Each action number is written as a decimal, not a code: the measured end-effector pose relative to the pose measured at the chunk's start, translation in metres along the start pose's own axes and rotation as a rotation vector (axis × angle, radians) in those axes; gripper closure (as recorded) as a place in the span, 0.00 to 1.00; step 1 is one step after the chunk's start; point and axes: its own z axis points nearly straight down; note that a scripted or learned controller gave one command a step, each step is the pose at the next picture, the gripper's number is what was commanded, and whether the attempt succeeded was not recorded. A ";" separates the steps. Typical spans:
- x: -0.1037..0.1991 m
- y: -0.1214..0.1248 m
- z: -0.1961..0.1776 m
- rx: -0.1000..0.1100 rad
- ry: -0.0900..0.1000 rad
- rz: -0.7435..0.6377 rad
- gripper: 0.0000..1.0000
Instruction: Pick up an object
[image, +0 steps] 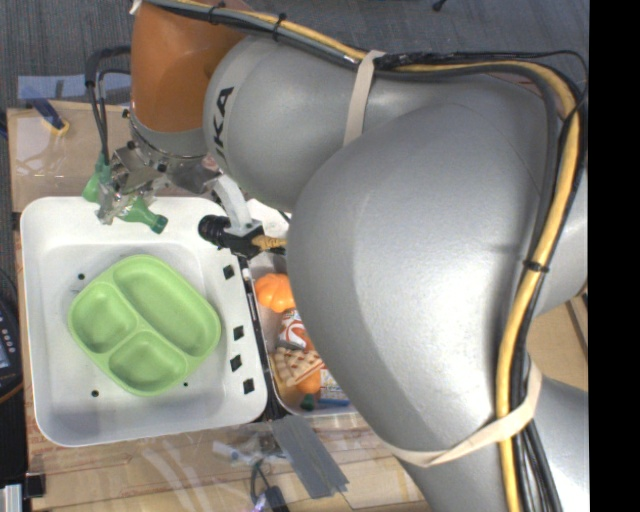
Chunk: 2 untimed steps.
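End effector (122, 203) sits at the left bin's (50, 420) top edge, clamped on a small green object (150, 219). Green divided plate (145, 324) lies in the left bin. Arm covers most of the right bin; orange item (274, 292) and snack packs (297, 365) visible there.

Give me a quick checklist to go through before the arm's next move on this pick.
1. Gripper over the left bin: ok, at its top edge.
2. Object between the fingers: cannot tell; green parts sit at the tips.
3. Fingers open or shut: cannot tell.
4. Green tray flat in the left bin, apart from the gripper: ok.
5. Right bin's items in view: not ok, the arm covers most of them.
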 end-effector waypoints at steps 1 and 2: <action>0.017 -0.002 0.119 -0.002 0.000 0.066 1.00; 0.005 -0.060 -0.015 -0.002 0.000 0.345 1.00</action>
